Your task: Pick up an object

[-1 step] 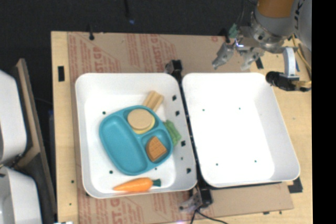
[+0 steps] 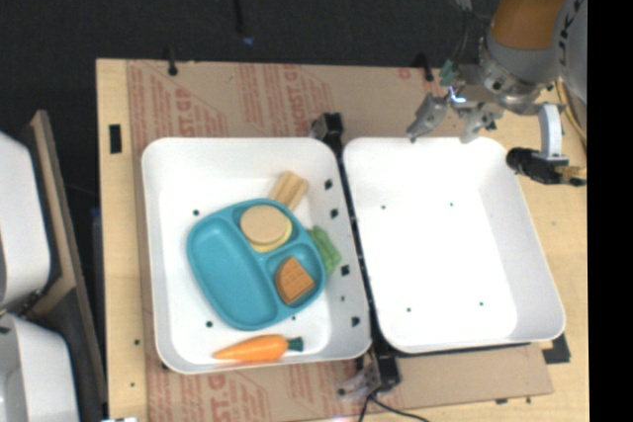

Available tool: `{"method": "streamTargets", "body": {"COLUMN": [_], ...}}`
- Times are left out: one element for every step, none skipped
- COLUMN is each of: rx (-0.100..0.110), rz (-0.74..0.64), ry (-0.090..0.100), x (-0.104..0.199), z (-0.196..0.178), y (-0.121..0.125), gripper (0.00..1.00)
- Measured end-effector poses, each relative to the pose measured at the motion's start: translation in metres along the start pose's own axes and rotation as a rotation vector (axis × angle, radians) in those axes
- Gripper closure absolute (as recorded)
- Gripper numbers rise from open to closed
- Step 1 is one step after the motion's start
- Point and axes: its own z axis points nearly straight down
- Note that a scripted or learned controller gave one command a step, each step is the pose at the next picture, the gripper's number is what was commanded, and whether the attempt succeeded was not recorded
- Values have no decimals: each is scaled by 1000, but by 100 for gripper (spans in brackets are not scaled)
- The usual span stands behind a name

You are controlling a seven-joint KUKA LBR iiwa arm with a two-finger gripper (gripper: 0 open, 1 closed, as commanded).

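Carrot (image 2: 259, 348) lies in left bin (image 2: 158, 212) — tool (image 2: 447, 122) hangs open above right bin's far rim

Tray (image 2: 223, 277) in left bin (image 2: 163, 212); carrot (image 2: 255, 348) before tray; tool (image 2: 447, 122) behind right bin (image 2: 514, 242).

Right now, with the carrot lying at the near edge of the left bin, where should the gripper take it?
Grip the carrot across its orange middle, coming straight down. It lies flat and lengthwise along the left bin's near wall, leafy end right, so close the fingers across its narrow width. The wall beside it may crowd one finger.
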Motion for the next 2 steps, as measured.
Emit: {"method": "streamTargets", "body": {"rx": [2, -1], "rz": [0, -2], "ry": [0, 0], "x": [-18, -10], "z": [41, 54], "y": [2, 5], "gripper": [0, 0]}}
